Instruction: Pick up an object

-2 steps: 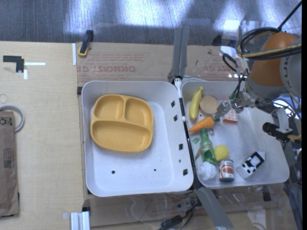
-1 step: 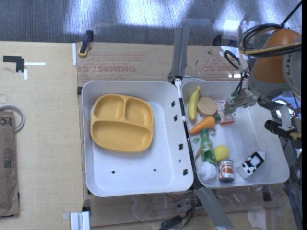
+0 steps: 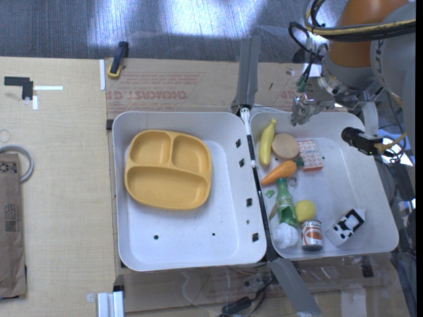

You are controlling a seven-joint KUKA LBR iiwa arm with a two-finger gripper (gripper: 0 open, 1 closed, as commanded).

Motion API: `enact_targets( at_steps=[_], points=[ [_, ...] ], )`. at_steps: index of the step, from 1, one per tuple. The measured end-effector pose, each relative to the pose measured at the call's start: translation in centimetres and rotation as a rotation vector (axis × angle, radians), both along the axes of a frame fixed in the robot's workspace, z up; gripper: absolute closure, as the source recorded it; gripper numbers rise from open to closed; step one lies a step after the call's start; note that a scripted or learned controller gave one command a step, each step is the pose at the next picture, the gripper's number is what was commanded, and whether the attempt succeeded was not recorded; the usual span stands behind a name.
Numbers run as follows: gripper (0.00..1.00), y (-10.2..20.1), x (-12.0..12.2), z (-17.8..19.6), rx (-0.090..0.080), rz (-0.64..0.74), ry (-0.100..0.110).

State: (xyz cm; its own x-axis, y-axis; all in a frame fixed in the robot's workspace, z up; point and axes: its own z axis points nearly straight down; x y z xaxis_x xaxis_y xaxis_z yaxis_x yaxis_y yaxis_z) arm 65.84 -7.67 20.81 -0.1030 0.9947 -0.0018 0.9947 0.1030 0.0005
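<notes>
Can (image 3: 311, 235) nearest lens among right bin (image 3: 380, 197) clutter; gripper (image 3: 301, 114) poised above banana (image 3: 266, 142), nothing visibly held, closure cannot be told.

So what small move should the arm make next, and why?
Probably lower and ease toward the front of the right bin. The gripper hangs above that bin's back rim with nothing between its fingers, while the banana, round tan piece and carrot lie just in front of it.

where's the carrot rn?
The carrot lies in the right bin, near its left wall, just below the banana and the tan round piece, above the green bottle.
</notes>
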Motion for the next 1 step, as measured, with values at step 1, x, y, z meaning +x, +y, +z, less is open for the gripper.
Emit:
enact_targets(
  at_steps=[1],
  points=[
    [1.0, -1.74, 0.1, 8.53, -0.001, 0.324, -0.001]
  ],
)
